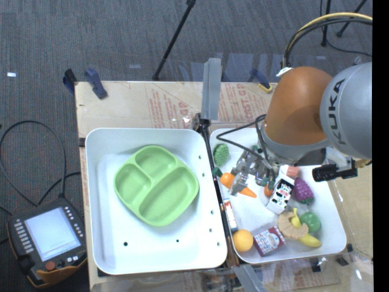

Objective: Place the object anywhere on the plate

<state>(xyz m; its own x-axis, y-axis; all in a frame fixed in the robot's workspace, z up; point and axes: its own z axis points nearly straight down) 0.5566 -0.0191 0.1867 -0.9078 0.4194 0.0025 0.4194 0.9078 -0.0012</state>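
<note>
The gripper (243,176) hangs low in the right bin (331,212) just above the carrot (238,187), its jaws apart and holding nothing, while the green plate (157,184) lies in the left bin (103,224), well apart from the toys.

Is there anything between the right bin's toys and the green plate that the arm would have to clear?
Only the two bins' adjoining rims, running between the gripper over the carrot and the green plate. The plate lies in the left bin, its three compartments bare. Lifting over the rims should suffice.
</note>
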